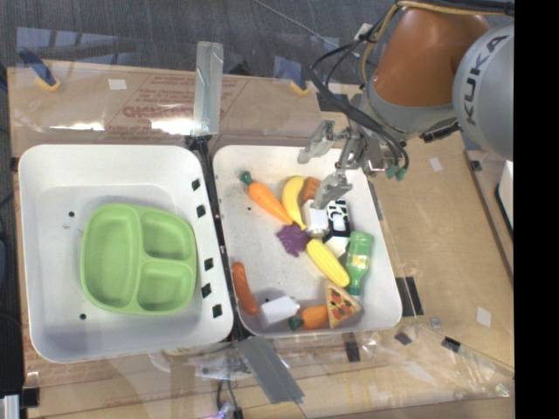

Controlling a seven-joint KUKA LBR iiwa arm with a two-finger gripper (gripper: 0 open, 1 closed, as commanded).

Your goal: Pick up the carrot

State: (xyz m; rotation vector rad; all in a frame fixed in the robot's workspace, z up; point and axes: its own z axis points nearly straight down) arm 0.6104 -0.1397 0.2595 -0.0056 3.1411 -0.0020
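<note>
**Carrot not yet picked: gripper above the right bin's far edge**

You have the whole job ahead of you. The carrot (266, 200) lies on the floor of the right bin (229, 234), near its far-left corner, green top toward the far wall and orange tip slanting toward the banana (293, 201) just beside it. Nothing grips it and nothing touches it from above.

The gripper (336, 160) hangs over the bin's far edge, toward the right side, well apart from the carrot. Its fingers stand apart, one grey finger (316, 142) splayed to the left and the other reaching down toward the banana and the black-and-white item (336, 219) below it. Nothing sits between them.

A second carrot-like piece (310, 318) lies at the near edge, next to the pizza slice (341, 305); you may want to decide which one counts.

What I judge remains: shift toward the far-left corner, line up across the carrot's body, descend, close, lift. The green plate (137, 257) in the left bin (35, 260) plays no part.
</note>
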